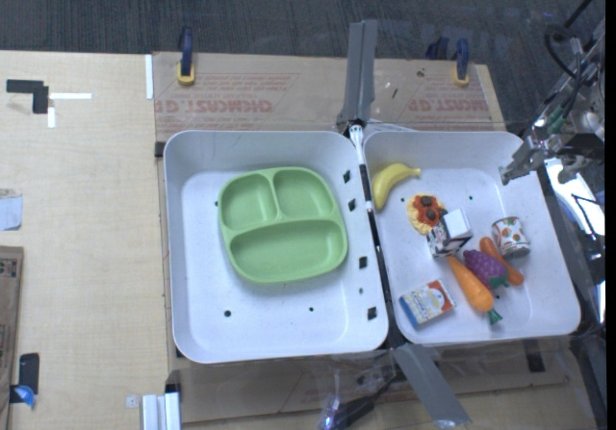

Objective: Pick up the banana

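- Camera view: a small curved yellow banana [391,181] lies in the upper left corner of the right shallow white bin [553,255], just beside the divider between the two bins, with nothing touching it.
- The two-finger metal gripper [539,151] is at the right bin's upper right rim, well apart from the banana; whether its claw is released or clenched I cannot tell, as the tips blur into the metal parts around them.
- Just right of and below the banana lies a round flat toy pizza [423,211] with red and yellow toppings, and touching its lower right edge is a small white box [450,230].
- Further right stands a small printed tin can [510,236]; below it lie a purple bunch of toy grapes [486,265] and an orange toy carrot [471,286], touching each other.
- A small orange-and-white carton [426,304] lies near the bin's lower left.
- The left shallow white bin [192,322] holds a light green plastic plate [283,223] with three compartments, set near its middle.
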`<state>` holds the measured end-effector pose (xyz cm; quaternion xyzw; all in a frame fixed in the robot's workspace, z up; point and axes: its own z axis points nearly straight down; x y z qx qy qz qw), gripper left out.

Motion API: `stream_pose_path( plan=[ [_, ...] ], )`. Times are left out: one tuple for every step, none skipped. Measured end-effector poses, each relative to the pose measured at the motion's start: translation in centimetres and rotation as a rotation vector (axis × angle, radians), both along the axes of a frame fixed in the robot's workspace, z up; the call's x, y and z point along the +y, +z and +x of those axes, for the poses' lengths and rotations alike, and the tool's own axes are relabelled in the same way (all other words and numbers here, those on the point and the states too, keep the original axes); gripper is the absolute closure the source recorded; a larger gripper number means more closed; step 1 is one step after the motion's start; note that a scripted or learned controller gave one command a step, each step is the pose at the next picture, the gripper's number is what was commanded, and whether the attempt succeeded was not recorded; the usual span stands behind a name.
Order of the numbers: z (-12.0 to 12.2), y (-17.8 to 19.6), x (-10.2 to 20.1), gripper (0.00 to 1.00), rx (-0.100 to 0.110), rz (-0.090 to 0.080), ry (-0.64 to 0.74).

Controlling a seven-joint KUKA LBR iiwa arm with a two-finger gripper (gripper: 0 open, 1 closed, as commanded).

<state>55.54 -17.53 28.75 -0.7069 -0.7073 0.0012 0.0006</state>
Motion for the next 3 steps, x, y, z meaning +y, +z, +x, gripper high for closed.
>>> stream_pose_path(
  plan=[
    [4.8, -7.9, 6.7, 0.00, 0.000, 0.000, 0.121],
    [9.2, -9.7, 14.2, 0.00, -0.002, 0.000, 0.379],
    [4.4, -18.6, 7.5, 0.00, -0.002, 0.001, 0.500]
  ],
)
